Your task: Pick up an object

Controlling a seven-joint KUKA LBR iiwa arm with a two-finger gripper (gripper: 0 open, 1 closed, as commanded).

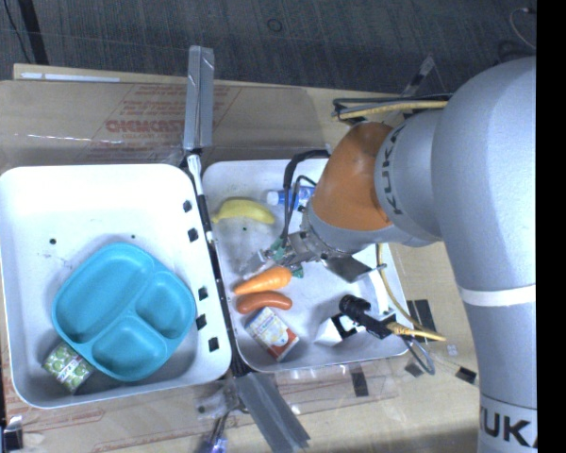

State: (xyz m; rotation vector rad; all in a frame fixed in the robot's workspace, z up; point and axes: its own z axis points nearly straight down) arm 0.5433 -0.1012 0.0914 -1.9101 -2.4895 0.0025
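Above the right bin [313,321], the grey arm [491,215] reaches in from the right side of the camera view, with its orange band [354,192] over the bin's upper half. The gripper [281,250] sits low near the middle of this bin, just above the carrot [264,280] and close to it. Whether the gripper touches the carrot cannot be determined. Whether the gripper is apart or closed cannot be determined either, and no object is visibly clamped in it.

Right bin contents:
- The carrot lies roughly level, tilted slightly up toward the right, near the bin's left wall.
- 1 red-orange sausage [263,302] lies just below the carrot and nearly parallel to it.
- 1 small carton [271,333] with orange and white print lies below the sausage, near the bin's lower edge.
- 1 banana [244,212] lies in the upper left part, well apart from the carrot.
- 1 blue item [297,197] lies right of the banana, partly hidden by the arm. Its type cannot be determined.

Left bin [38,187] contents:
- 1 blue tray [123,311] with 3 compartments lies in the lower half.
- 1 small green-patterned item [68,366] lies against the tray's lower left edge.

The 2 bins stand side by side on brown cardboard [94,111].
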